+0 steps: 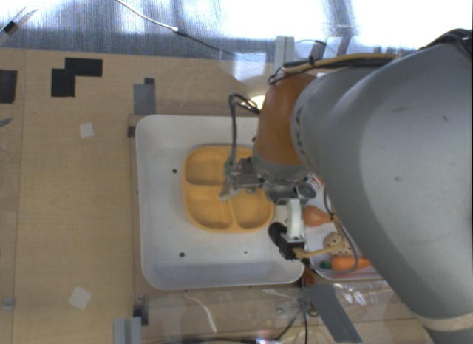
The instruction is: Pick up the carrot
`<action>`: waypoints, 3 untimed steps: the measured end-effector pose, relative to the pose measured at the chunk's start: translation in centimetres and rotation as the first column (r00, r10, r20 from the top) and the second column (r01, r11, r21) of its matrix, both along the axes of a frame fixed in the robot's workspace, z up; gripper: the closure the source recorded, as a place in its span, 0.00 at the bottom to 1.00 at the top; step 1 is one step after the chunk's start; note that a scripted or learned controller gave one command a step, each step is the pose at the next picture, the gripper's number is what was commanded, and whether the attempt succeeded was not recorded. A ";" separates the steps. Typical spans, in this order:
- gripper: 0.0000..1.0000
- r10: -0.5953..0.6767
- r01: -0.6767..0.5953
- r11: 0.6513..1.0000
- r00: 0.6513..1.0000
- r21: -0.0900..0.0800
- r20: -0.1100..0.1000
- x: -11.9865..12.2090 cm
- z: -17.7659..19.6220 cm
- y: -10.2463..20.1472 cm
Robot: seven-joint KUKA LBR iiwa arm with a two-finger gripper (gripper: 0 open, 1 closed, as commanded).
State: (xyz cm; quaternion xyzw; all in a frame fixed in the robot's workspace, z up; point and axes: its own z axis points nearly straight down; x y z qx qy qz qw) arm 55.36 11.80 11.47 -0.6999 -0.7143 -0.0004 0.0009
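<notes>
The end effector hovers over the yellow tray (opening: cannot tell), carrot well apart.

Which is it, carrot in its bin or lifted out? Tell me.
In. The carrot lies flat in the right bin, near its front rim.

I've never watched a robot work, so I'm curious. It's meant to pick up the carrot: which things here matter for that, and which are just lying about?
Part of the job:
- carrot, low on the right beside the arm
- gripper, over the left white bin

Just lying about:
- yellow divided plate in that bin
- peach-coloured item
- speckled beige item near the carrot
</notes>
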 end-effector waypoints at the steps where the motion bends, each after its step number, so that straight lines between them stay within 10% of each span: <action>1: 0.00 0.067 -0.067 0.998 0.997 0.002 0.024 -2.4 -2.0 6.0; 2: 1.00 0.067 -0.067 0.998 0.997 -0.004 0.034 -1.9 -0.7 5.5; 3: 1.00 0.137 -0.137 0.991 0.990 -0.002 0.011 -1.3 7.3 -1.6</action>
